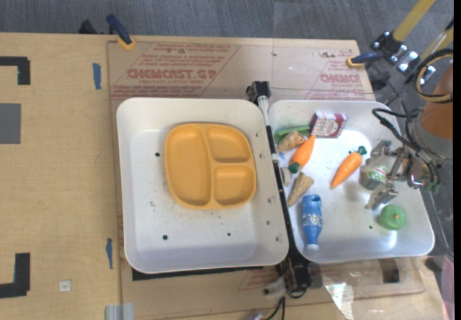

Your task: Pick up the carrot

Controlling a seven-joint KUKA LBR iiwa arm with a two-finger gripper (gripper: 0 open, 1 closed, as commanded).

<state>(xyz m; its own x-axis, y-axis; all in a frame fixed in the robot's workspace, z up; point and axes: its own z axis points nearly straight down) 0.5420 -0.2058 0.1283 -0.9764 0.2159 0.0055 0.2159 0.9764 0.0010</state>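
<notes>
Two orange carrots lie in the right bin (414,239). One carrot (346,168) with a green top lies slantwise near the bin's middle; the other carrot (303,150) lies further left, close to the divider. My gripper (377,174) hangs low over the right side of this bin, just right of the nearer carrot and apart from it. Its fingers are spread open, one toward the back (380,148) and one toward the front (379,200). A small grey-green thing (370,176) sits between or under them; I cannot tell which.
The right bin also holds a maroon box (328,124), a green piece (288,131), two tan wedges (290,142) (300,187), a blue bottle (311,219) and a green round piece (392,218). A yellow divided plate (210,165) lies in the left bin (137,225).
</notes>
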